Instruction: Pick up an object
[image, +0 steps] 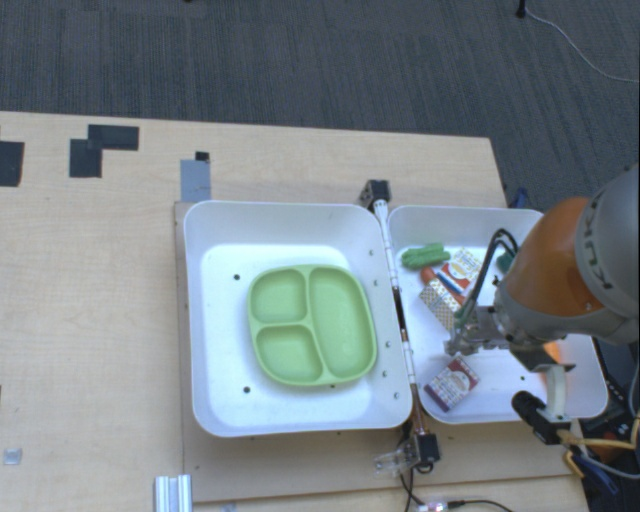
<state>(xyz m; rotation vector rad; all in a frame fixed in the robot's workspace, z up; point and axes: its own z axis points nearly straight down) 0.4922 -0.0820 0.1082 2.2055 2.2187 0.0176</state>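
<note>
Small packet (452, 383) at near edge of right bin (590, 395), just below gripper (462, 342). Probably light, crinkly, slippery; best pinched across narrow sides. Cannot tell finger state. Green plate (311, 325) left.

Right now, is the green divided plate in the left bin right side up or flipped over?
Right side up. The green divided plate lies flat in the left bin, its three compartments showing as hollows facing the camera, with nothing in them.

Single fixed overhead view, tilted.
The camera looks down from above the bench (90, 300), taking in both white bins (200, 330) whole, with dark floor beyond; the arm (570, 270) enters from the right.
</note>
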